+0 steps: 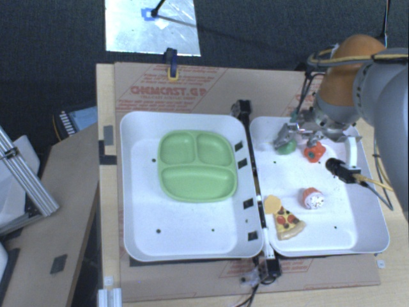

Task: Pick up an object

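My gripper (296, 135) hangs low over the far part of the right bin (370, 235). A small green object (286, 147) lies just beneath its left side, partly covered by it. A red-orange object with a green top (313, 152) sits right beside the gripper's near side. Whether either one is touched I cannot tell. Further forward lie a red and white round object (312, 198), a toy pizza slice (288, 223) and a small yellow piece (273, 204).
The left bin (137, 235) holds a green divided plate (195, 166). A black divider with clips (250, 171) runs between the bins. The grey arm with its orange band (348, 69) reaches in from the upper right.
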Robot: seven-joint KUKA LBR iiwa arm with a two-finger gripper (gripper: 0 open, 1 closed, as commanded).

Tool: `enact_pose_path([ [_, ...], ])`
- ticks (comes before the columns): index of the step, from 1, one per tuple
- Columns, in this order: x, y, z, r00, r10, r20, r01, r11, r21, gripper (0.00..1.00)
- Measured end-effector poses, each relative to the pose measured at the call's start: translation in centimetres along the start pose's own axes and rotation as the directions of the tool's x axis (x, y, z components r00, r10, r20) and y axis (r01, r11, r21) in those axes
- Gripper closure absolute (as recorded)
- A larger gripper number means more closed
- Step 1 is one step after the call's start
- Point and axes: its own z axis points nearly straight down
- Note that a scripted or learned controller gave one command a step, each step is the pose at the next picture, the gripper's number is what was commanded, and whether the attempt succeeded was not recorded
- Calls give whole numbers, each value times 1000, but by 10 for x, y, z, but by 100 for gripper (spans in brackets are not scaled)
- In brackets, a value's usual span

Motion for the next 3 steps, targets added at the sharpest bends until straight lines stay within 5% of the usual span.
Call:
enact_pose_path([
  [1, 1, 0, 29, 1000, -1, 0, 1, 1000, -2, 0],
  [2, 0, 2, 16, 1000, -2, 1, 2, 1000, -7, 100],
  [3, 4, 6, -49, 1000, -1, 1, 1, 1000, -12, 100],
])
